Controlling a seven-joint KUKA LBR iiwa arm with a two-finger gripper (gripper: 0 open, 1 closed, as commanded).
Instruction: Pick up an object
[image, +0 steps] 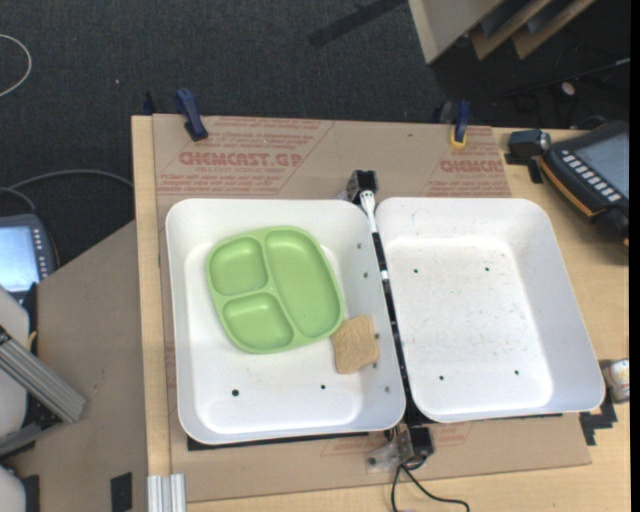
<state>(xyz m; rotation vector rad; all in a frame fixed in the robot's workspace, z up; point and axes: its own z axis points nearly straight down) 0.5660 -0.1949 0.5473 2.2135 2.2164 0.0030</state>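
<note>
- Whether the claw is spread, pressed together or pinching anything cannot be told from this view.
- The left bin holds a green divided plate, which lies flat in the far-left part of the floor.
- A small tan piece lies at the plate's near-right corner, touching or just overlapping its rim. It is close to the bin wall next to the right bin.
- What the tan piece is made of is hard to make out (it could be cork, sponge or a cracker). It is roughly square and sits slightly askew.
- The plate's one large compartment is on the side toward the right bin, and its two small ones are on the left.
- The large compartment's long axis runs from far to near, leaning a little rightward as it comes nearer.
- A black strip runs along the seam between the bins.
- A dark device at the right is cut off by the frame edge.
- The right bin's floor has fine dark specks.
</note>
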